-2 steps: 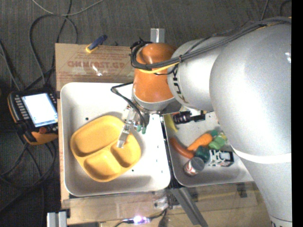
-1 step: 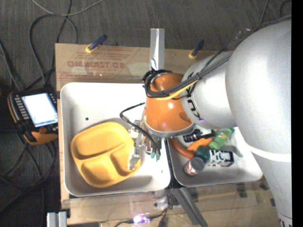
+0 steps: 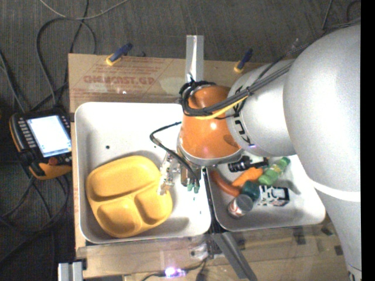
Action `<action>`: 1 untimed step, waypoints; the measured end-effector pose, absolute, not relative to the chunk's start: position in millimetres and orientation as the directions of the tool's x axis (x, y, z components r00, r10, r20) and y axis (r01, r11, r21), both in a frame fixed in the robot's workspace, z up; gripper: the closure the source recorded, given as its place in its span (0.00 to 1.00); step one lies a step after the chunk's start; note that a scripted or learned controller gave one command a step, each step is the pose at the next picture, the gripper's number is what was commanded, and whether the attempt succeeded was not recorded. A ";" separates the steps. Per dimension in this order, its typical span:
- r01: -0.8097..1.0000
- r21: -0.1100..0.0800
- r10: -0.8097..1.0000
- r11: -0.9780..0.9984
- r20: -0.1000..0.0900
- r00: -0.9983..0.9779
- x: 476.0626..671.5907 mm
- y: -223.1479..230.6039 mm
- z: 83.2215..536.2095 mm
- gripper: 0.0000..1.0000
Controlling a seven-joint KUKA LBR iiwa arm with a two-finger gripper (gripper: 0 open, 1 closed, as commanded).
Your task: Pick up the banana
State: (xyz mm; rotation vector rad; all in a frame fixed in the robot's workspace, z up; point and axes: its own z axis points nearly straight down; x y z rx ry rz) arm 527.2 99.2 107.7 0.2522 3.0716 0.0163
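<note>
My gripper [image 3: 178, 180] hangs below the orange wrist band [image 3: 205, 127], low over the left bin [image 3: 117, 113] close to the divider. Its fingers [image 3: 166, 177] stand apart, open, with nothing between them. The left one is at the right rim of a yellow divided tray [image 3: 126, 195], which lies in the front left of that bin. The arm's large grey body [image 3: 316, 110] covers much of the right bin [image 3: 310, 212].
The right bin holds a clutter of small items: an orange curved piece [image 3: 221, 184], an orange carrot-like piece [image 3: 249, 175], a green bottle [image 3: 275, 170], a teal object [image 3: 251, 189], a can [image 3: 239, 205] and a black-and-white item [image 3: 274, 195]. A cardboard sheet [image 3: 126, 81] lies behind the bins.
</note>
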 end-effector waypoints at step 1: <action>0.600 -0.013 0.600 0.800 -0.006 -0.800 526.9 118.2 165.6 1.00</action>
